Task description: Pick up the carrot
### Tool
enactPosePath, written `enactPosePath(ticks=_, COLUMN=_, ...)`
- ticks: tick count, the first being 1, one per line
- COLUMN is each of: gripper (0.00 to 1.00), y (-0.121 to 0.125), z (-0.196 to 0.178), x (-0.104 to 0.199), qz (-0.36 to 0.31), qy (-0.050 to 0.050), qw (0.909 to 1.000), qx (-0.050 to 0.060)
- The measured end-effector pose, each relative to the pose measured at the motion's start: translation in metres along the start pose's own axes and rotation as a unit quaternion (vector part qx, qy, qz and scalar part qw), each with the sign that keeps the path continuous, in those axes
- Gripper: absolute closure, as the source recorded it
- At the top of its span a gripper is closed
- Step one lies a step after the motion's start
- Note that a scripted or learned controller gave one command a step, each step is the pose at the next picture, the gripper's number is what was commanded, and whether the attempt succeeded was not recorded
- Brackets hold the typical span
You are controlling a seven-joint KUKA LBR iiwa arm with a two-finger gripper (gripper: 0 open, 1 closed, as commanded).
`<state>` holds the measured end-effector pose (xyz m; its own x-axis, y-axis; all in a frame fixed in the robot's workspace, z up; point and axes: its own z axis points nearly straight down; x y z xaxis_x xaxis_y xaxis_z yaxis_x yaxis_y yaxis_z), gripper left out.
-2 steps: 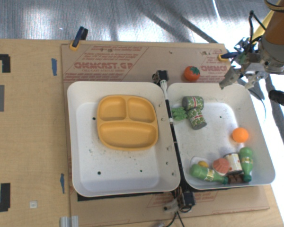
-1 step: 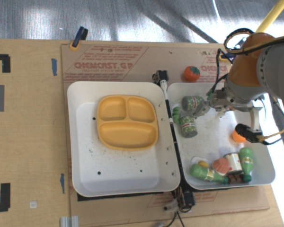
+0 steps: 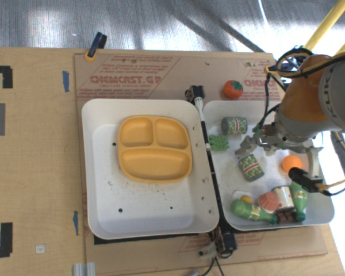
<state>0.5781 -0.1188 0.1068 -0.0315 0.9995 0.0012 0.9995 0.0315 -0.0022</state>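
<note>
A cardboard-covered bench (image 3: 34, 171) carries the left white bin (image 3: 98, 171); the right white bin (image 3: 322, 211) sits touching that bin's right side; a small tomato toy (image 3: 233, 89) lies on the cardboard beyond its far right corner. A black-and-yellow clip (image 3: 95, 45) rests beyond its far left corner.

Cans (image 3: 250, 167), bottles (image 3: 253, 210) crowd the right bin (image 3: 328, 214); yellow tray (image 3: 154, 148) fills the left.
</note>
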Motion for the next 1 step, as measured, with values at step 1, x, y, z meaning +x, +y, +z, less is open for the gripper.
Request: enactPosePath(ticks=1, gripper=1.0, y=0.0006, z=-0.0101, x=-0.0003, qz=0.001, qy=0.0, qw=1.0, qx=-0.001)
